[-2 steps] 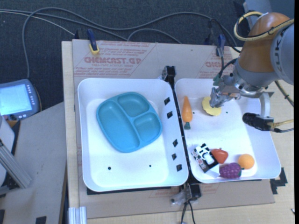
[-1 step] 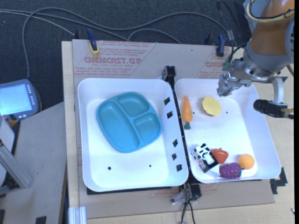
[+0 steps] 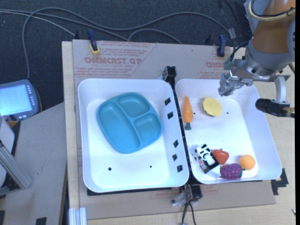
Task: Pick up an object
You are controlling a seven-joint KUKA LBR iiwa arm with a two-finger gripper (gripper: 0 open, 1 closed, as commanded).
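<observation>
The right bin (image 3: 262,125) holds a carrot (image 3: 187,109) along its left wall and a yellow chip-like piece (image 3: 212,107) near the back. At its front lie a black-and-white block (image 3: 204,156), a red pepper (image 3: 221,155), a purple grape bunch (image 3: 231,171) and an orange (image 3: 247,162). My gripper (image 3: 228,86) hangs over the back edge of the right bin, just right of and behind the yellow piece, with nothing seen in it.
The left bin (image 3: 89,139) bears a blue divided plate (image 3: 130,121). A black divider with clips (image 3: 176,125) runs between the bins. Clamps (image 3: 93,42) sit at the board's back edge, and a small screen (image 3: 16,99) stands off the bench at left.
</observation>
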